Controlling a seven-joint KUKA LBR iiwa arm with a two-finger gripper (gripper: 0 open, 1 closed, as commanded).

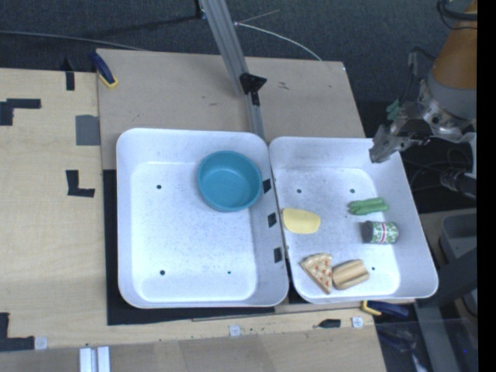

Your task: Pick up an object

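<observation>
The right bin [325, 169] holds a yellow lemon-shaped piece [301, 222], a green pod [367, 205], a small green-and-white can [379, 232] lying on its side, a pizza slice [318, 272] and a tan bread roll [349, 273]. A blue bowl [229, 180] sits at the back of the left bin [155, 231]. My gripper [384, 147] hangs over the right bin's far right rim, up and to the right of the green pod, with nothing seen between its fingers.
A grey metal pole [229, 45] slants down to the gap between the bins at the back. The arm's orange band [457, 53] is at the right edge. Black tape marks lie on the wooden bench [46, 169] at the left.
</observation>
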